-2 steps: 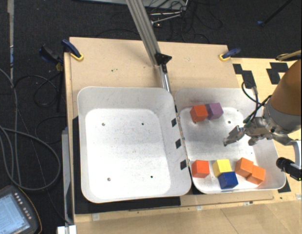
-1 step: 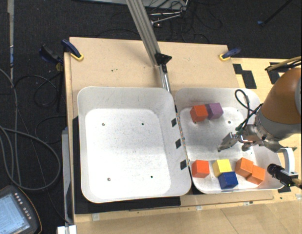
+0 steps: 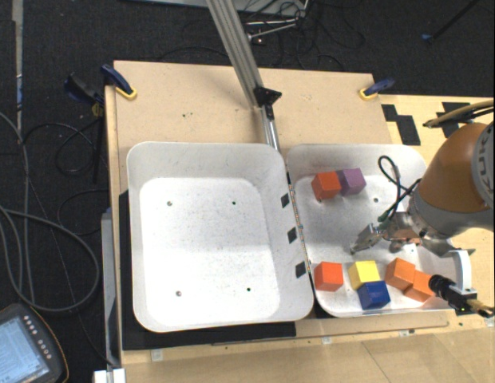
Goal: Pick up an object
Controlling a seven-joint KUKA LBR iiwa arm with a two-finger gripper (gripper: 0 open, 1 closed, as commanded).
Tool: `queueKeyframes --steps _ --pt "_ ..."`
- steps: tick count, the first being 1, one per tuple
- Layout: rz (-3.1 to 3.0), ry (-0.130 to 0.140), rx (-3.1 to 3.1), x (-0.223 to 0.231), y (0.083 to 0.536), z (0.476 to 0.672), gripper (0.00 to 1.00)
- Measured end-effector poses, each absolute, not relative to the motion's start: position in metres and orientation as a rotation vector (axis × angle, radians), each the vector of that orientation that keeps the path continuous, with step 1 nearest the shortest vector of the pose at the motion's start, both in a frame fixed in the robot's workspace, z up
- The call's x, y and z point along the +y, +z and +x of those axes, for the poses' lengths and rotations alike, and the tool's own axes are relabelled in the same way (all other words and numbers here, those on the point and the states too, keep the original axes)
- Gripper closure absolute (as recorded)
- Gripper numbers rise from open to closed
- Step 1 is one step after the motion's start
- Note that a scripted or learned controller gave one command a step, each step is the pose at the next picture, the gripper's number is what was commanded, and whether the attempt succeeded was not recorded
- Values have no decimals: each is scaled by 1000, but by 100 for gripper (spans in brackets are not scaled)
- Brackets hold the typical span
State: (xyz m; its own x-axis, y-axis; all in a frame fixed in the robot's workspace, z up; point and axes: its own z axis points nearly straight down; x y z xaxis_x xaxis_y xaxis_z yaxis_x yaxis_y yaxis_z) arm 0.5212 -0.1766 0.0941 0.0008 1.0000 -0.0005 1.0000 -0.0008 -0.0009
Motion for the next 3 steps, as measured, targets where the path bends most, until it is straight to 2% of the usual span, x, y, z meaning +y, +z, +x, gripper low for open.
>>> queueKeyframes --steps 1,2,3 --pt "-2223 -2 -2223 -177 106 522 100" --pt "-2226 -4 -2225 -178 153 515 100" --pt "-2224 -4 -2229 -187 210 521 100"
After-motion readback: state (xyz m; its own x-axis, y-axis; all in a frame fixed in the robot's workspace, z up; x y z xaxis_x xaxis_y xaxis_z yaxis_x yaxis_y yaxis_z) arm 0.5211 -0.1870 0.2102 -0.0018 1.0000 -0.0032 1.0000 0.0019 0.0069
